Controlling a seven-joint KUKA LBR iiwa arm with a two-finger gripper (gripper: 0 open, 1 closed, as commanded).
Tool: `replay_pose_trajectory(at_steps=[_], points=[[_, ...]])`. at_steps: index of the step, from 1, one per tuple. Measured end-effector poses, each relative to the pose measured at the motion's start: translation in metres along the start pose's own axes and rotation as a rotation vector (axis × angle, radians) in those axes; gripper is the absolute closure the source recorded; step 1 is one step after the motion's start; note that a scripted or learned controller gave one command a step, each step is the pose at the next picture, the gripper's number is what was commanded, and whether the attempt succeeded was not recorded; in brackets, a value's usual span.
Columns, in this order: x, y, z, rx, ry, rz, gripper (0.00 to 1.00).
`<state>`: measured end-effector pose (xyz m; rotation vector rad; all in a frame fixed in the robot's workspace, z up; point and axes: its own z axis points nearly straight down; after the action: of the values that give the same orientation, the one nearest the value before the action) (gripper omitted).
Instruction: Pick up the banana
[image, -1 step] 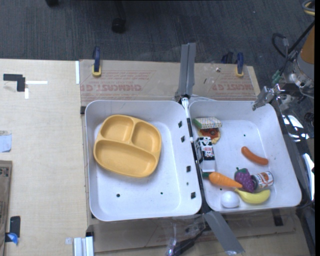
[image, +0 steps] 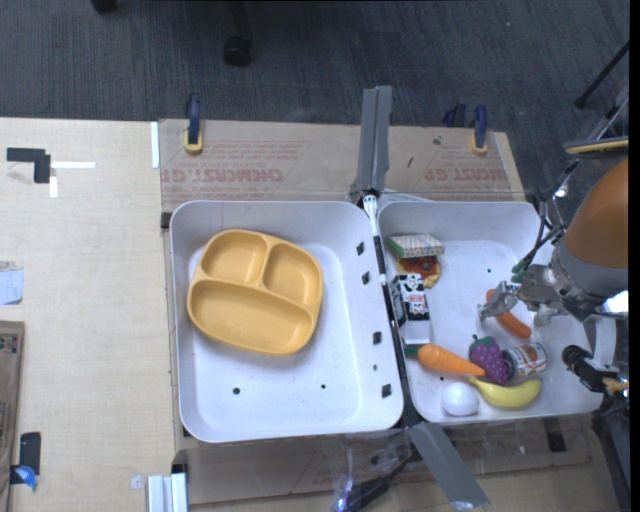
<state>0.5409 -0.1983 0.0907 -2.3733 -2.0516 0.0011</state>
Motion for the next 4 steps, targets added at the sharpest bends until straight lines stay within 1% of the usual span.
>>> replay_pose_trajectory(at_steps=[1,2,3,4], points=[[0.073,-0.075,-0.021,-0.001,-0.002,-0.423,0.00],[-0.011,-0.062,-0.041,-0.004,-0.004,-0.584,0.00],[-0.010,-0.062,-0.048,-0.004,-0.005,-0.760,0.00],[-0.001,-0.061,-0.002,-0.008,-0.007,-1.202,0.00]])
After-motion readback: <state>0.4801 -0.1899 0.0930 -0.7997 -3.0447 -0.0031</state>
